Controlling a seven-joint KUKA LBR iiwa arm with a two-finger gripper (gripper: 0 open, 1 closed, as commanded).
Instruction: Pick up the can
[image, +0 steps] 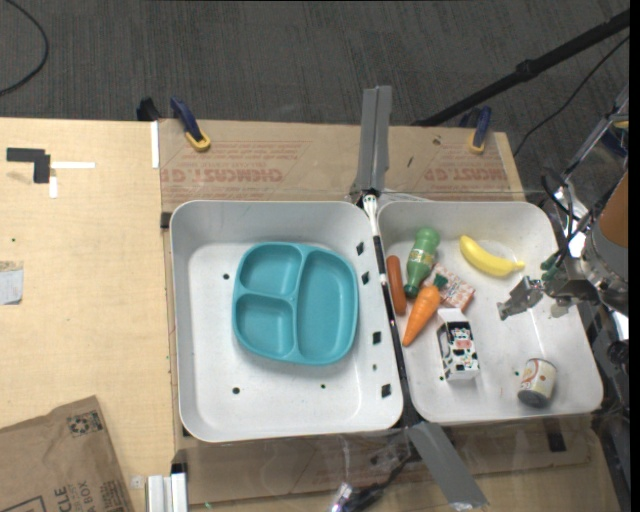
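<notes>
The can (537, 382) is small and white with red markings. It rests near the front right corner of the right bin (580, 345), apparently tipped on its side. My gripper (536, 302) hovers over the right side of that bin, a little behind the can and apart from it. Its fingers are open and nothing is between them. The arm comes in from the right edge.
The right bin also holds a banana (489, 257), a green bottle (421, 260), a carrot (421, 313), a sausage (397, 284), a small snack packet (457, 290) and a white carton (458, 346). A teal divided plate (296, 302) lies in the left bin (200, 330).
</notes>
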